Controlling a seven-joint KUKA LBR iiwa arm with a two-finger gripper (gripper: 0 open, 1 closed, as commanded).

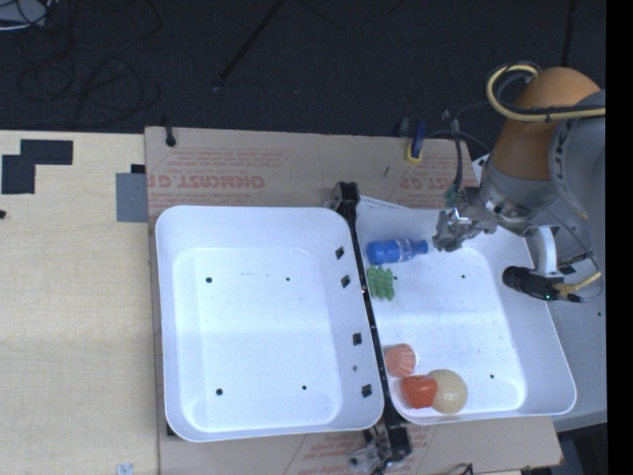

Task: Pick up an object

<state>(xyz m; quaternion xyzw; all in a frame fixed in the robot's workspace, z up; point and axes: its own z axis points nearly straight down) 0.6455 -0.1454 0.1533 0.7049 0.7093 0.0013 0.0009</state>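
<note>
A blue bottle (394,251) lies on its side at the back left of the right bin (514,364), cap end pointing right. Just below it sits a small green leafy item (381,284). At the bin's front left corner are a pale orange piece (400,359), a red piece (419,391) and a cream ball (449,390), packed close together. My gripper (451,234) hangs over the back of the right bin, just right of the bottle's cap. Nothing shows between its fingers.
The left bin (188,265) sits beside the right one, a black divider strip (358,295) between them. Both rest on a cardboard sheet (247,166). A black cable end (534,283) hangs over the right bin's far right edge. The arm (544,137) rises at the back right.
</note>
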